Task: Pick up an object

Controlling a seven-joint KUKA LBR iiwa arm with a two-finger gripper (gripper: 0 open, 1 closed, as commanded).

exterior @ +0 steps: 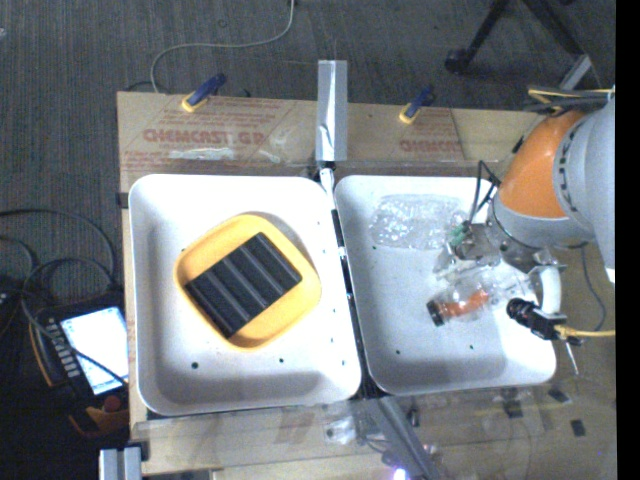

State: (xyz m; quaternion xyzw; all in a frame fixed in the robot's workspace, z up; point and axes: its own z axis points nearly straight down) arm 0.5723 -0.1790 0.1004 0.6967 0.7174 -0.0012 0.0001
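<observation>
On the table's right bin [400, 368], the gripper [462, 268] hovers over a clear bottle [460, 303]; grip state unclear, slippery plastic could skid away.

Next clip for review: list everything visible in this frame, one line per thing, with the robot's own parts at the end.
white bins: 2, white, side by side on the bench, left bin, right bin
yellow tray with black ribbed insert: 1, yellow and black, tilted in the left bin
clear plastic packaging: 1, transparent, crumpled at the right bin's upper part
small clear item with orange and black parts: 1, in the right bin, just under the gripper
clamps: 2, blue and yellow, on the bench's far edge
handheld screen: 1, lit, on the floor at the left
arm: 1, grey with orange band, over the right bin
gripper: 1, finger state unclear
</observation>
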